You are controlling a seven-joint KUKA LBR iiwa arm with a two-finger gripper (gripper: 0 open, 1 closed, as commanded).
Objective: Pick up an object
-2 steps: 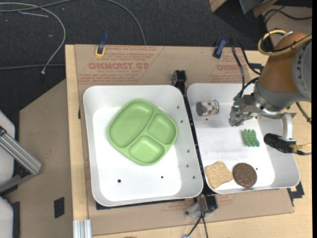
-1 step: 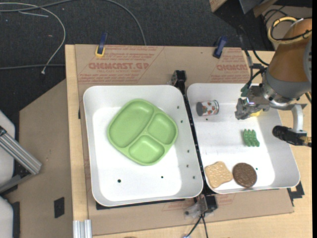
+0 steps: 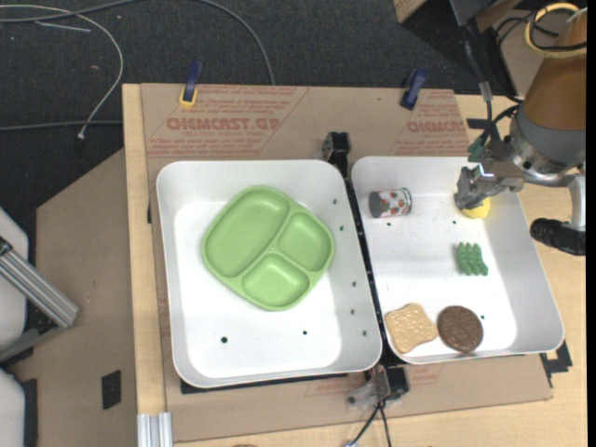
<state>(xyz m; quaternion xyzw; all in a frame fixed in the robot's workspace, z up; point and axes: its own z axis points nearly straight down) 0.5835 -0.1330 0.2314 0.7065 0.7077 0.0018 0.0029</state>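
Gripper (image 3: 473, 194) lowered into the right bin (image 3: 521, 333), directly over a yellow object (image 3: 479, 209) at the far side; finger spread impossible to tell from this angle. Yellow object partly hidden beneath the fingers, not visibly clasped. Just left of the gripper, a small can (image 3: 390, 203) lying on its side. Nearer the camera from the gripper, a green toy (image 3: 471, 259); further toward the front rim, a brown round cookie (image 3: 460, 329) beside a tan cracker (image 3: 410, 328). Well to the left, a green divided plate (image 3: 268, 247) in the left bin (image 3: 186, 343).

yellow object (image 3: 479, 209) in right bin (image 3: 521, 333)
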